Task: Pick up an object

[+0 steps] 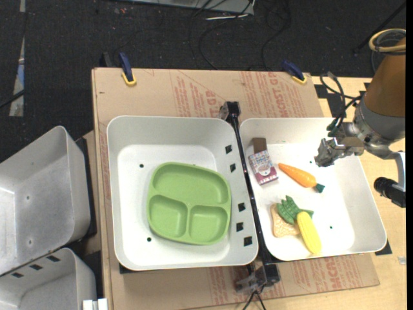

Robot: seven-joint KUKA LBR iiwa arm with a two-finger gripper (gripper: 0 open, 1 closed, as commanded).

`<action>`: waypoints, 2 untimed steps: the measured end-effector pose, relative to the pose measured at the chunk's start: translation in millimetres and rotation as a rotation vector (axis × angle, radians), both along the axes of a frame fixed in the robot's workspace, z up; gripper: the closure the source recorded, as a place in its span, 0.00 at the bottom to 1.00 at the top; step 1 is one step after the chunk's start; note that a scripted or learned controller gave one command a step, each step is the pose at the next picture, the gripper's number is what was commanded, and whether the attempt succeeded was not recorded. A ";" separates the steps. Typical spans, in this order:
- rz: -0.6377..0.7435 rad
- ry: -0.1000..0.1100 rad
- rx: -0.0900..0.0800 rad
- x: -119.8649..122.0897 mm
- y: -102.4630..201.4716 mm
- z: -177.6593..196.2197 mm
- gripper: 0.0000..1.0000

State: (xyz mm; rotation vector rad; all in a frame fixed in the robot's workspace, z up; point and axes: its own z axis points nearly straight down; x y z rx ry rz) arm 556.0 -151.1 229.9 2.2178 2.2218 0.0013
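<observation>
Orange against the white right bin, the carrot lies just left of and below the gripper, untouched. Whether the gripper is spread or clenched cannot be told. A good grasp would straddle the carrot's middle, crosswise, clear of the small carton.

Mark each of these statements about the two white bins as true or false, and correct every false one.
1. The green plate lies in the left bin. True.
2. The carrot lies on the green plate. False: it lies in the right bin.
3. The gripper is above the right bin. True.
4. The yellow corn is between the gripper's fingers. False: it lies on the bin floor, apart from the gripper.
5. The green plate has three compartments. True.
</observation>
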 end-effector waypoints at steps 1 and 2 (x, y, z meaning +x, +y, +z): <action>0.001 -0.002 0.000 1.0 0.1 26.4 1.00; 0.004 0.004 0.002 -0.3 46.9 18.1 1.00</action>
